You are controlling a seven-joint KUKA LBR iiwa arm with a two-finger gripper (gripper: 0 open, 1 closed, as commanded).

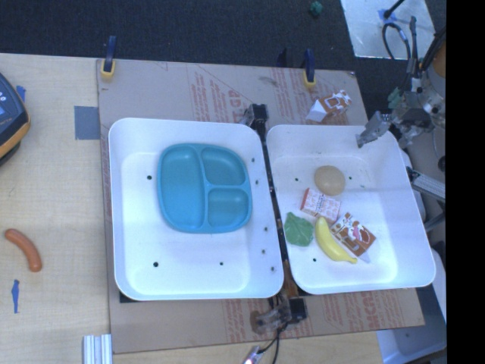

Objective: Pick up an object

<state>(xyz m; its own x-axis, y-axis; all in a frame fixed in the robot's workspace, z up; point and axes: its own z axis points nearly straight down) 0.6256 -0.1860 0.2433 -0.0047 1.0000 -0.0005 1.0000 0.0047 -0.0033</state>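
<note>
Objects for picking lie in the right bin [409,226], and I count five there: one round tan ball [330,180], one small red and white packet [321,203], one green leafy toy [298,230], one yellow banana [333,242], and one brown and white wrapper [355,236]. They sit clustered in the left and middle part of that bin, the banana touching the wrapper, the green toy at the bin's left wall.

From my remote seat I see the gripper [373,130] at the upper right of the frame, over the bin's top right corner. It is above and to the right of the tan ball, well apart from the whole cluster. Nothing sits between its fingers, and I cannot tell whether they are spread or pressed together.

Two white bins lie side by side. The left bin [129,203] holds one blue divided plate [204,187] with three compartments.

Outside the bins, one more snack packet [330,106] rests on the cardboard just above the right bin. One sausage [23,249] lies at the far left of the frame on the wooden bench [49,203]. Two blue clamps [109,58] grip the cardboard's top edge.
</note>
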